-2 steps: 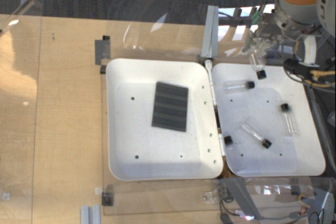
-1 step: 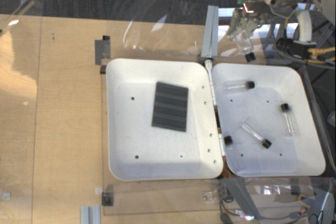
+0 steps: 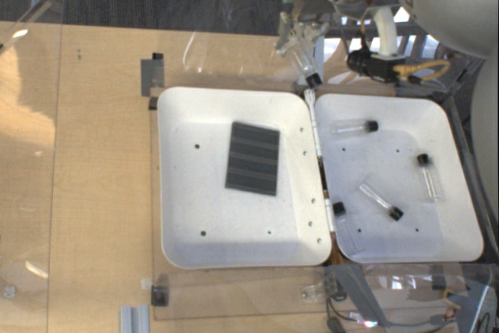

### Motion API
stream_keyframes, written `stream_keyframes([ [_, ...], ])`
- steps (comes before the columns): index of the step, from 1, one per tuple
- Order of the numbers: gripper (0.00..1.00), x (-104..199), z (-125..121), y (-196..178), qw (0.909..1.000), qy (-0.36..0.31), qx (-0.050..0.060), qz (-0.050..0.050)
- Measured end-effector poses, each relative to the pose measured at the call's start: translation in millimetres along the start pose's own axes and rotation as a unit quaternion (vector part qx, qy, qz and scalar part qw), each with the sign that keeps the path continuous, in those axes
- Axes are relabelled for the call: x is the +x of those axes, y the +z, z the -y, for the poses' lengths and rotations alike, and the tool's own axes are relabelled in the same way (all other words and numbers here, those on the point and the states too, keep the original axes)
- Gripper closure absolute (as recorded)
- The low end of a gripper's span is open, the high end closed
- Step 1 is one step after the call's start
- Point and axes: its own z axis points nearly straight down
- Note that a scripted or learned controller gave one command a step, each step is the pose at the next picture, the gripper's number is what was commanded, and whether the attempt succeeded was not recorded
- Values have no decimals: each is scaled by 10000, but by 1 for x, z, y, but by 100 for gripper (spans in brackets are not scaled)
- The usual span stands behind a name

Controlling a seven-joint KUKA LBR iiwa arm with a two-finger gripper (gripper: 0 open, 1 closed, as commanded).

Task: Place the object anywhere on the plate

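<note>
A dark grey ridged plate [image 3: 253, 158] lies flat in the middle of the left bin [image 3: 187, 238]. My gripper [image 3: 299, 41] hangs above the bench just behind the far end of the wall between the two bins. A clear tube with a black cap [image 3: 309, 71] slants down from between its fingers, cap lowest, just over the bins' far rim. The gripper looks shut on this tube. It is behind and to the right of the plate.
The right bin [image 3: 460, 238] holds three loose clear tubes with black caps: one at the back [image 3: 355, 126], one at the right [image 3: 426, 177], one in the middle [image 3: 377, 200]. A fourth black cap [image 3: 337, 208] lies by the bin's left wall. Cables [image 3: 405, 72] run behind the right bin.
</note>
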Motion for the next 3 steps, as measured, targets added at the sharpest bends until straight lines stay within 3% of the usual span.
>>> stream_keyframes([
  [1,100,75,-18,-29,9870,1608,8,1],
  [2,100,132,-27,83,9615,2747,47,7],
  [3,0,132,-27,82,9616,2744,41,7],
])
